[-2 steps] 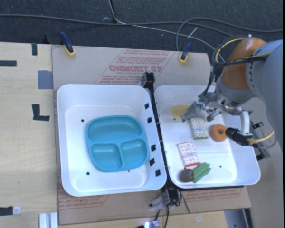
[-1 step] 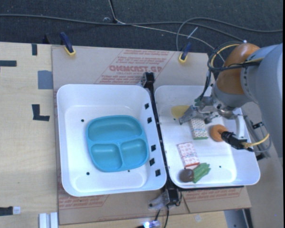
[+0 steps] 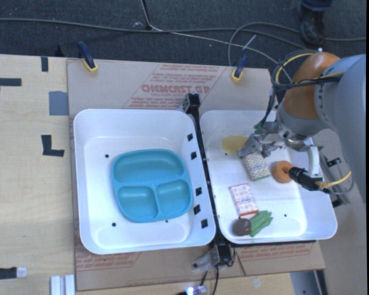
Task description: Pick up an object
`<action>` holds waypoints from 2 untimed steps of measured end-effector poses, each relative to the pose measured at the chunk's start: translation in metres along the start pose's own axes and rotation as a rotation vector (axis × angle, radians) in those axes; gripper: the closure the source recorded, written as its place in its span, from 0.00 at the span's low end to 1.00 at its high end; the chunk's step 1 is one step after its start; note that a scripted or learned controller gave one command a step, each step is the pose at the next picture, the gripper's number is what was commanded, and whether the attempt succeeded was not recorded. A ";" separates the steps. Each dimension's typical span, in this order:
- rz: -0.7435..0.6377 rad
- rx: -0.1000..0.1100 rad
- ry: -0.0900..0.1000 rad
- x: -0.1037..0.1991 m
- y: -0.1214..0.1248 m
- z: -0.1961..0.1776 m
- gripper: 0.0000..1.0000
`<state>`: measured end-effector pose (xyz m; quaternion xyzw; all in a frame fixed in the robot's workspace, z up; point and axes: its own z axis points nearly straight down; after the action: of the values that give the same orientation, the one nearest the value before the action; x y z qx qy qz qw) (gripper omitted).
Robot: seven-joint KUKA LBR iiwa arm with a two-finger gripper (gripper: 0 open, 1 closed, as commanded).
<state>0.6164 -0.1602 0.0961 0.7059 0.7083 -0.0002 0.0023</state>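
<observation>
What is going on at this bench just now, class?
A grey robot arm with an orange band reaches in from the right, its gripper low in the right bin, close to a small patterned block and a yellow piece. An orange ring, a red-and-white packet, a green item and a brown ball lie nearby. The left bin holds a blue divided tray. Nothing is visibly lifted.

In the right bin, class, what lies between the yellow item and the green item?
In the camera view, between the yellow item and the green item lies the red-and-white packet on the right bin's white floor.
</observation>
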 end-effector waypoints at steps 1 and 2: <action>0.002 -0.002 0.002 0.002 0.005 -0.063 1.00; 0.001 -0.001 0.003 0.011 0.005 -0.111 1.00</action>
<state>0.6213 -0.1487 0.2071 0.7063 0.7079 0.0012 0.0016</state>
